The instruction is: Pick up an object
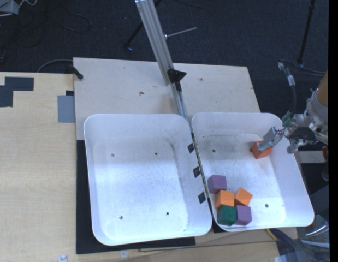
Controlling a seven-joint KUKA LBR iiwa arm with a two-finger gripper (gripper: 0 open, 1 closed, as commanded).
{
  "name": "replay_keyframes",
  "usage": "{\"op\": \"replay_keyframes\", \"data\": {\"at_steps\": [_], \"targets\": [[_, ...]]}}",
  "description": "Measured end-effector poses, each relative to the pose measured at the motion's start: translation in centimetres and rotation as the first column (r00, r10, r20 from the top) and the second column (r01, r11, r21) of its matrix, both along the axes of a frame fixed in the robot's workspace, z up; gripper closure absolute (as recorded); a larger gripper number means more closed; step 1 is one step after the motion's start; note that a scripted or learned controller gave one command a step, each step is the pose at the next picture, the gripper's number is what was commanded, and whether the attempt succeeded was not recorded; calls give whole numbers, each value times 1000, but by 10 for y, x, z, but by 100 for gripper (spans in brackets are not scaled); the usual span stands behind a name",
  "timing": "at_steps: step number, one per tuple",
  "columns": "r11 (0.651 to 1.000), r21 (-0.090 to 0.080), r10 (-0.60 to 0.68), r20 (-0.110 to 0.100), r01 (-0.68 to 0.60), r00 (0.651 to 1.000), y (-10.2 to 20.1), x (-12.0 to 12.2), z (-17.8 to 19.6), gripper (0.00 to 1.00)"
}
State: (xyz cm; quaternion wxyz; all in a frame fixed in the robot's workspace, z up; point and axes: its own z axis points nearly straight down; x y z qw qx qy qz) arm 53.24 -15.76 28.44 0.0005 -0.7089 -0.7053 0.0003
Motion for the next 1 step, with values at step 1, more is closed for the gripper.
{"op": "replay_keyframes", "data": {"at_steps": [1], "targets": [[1000, -2, 2, 6, -2, 1000, -13, -2, 63, 0]]}}
